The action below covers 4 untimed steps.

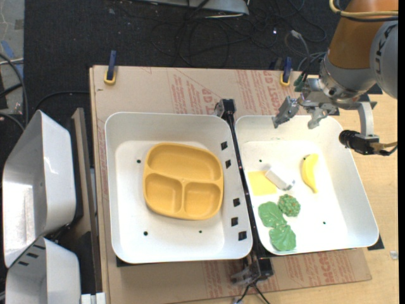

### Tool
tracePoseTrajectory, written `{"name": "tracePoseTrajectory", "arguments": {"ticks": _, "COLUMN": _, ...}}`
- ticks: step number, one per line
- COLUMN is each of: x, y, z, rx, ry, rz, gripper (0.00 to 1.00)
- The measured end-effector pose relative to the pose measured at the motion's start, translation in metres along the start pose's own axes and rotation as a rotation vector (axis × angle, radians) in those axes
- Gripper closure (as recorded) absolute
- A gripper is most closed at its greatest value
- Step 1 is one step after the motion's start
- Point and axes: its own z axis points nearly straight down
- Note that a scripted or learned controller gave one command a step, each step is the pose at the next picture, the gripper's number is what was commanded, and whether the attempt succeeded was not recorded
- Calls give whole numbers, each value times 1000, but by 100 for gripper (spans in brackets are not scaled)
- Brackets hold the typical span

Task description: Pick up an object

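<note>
Seemingly spread apart and empty, though the slant makes this uncertain, the end effector (300,114) hangs over the right bin's (354,170) far edge, clear of the banana (309,172) and green toys (278,220) lying loose for picking.

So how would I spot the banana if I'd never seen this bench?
Look at the right bin, the one beside the bin holding the yellow tray. The banana lies toward its far right side. It is the small curved yellow thing, unlike the flat yellow square and the green pieces to its left.
</note>
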Motion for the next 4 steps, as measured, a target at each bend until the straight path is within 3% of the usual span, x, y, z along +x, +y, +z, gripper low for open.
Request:
{"name": "tracePoseTrajectory", "arguments": {"ticks": 1, "x": 0, "y": 2, "z": -8, "rx": -13, "ry": -1, "rz": -2, "gripper": 0}}
{"name": "tracePoseTrajectory", "arguments": {"ticks": 2, "x": 1, "y": -8, "z": 45, "rx": -8, "ry": -1, "rz": 1, "gripper": 0}}
{"name": "tracePoseTrajectory", "arguments": {"ticks": 4, "x": 2, "y": 2, "z": 155, "rx": -10, "ry": -2, "rz": 0, "gripper": 0}}
